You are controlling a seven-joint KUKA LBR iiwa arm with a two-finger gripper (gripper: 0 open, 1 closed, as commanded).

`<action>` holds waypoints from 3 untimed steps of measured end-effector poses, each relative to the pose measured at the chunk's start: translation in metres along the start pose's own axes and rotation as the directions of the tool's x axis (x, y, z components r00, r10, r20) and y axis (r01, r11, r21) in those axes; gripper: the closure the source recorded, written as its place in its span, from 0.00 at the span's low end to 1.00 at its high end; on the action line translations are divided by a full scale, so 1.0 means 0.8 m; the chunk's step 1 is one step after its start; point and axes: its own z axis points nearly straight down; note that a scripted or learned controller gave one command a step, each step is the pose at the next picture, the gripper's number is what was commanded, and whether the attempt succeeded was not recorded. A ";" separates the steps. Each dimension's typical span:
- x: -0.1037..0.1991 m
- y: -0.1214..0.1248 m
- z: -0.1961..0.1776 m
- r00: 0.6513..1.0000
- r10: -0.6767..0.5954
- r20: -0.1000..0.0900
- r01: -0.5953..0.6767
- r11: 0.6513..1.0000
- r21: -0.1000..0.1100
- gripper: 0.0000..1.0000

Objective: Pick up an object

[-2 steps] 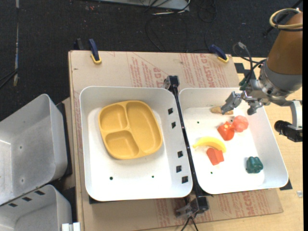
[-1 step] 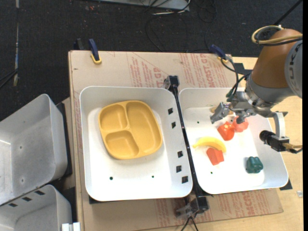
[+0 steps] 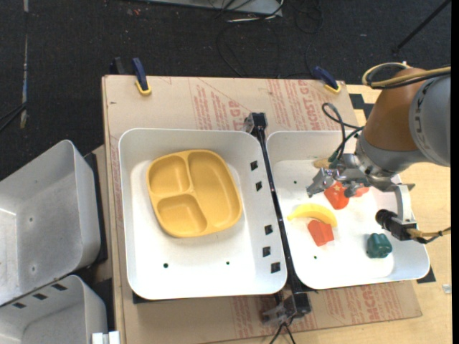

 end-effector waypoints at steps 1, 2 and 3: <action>0.001 0.000 0.047 1.000 -0.001 0.000 0.001 1.000 -0.002 0.00; 0.001 0.001 0.031 1.000 0.000 0.001 0.000 1.000 -0.005 1.00; 0.007 -0.002 -0.046 1.000 -0.005 0.002 0.005 1.000 -0.010 1.00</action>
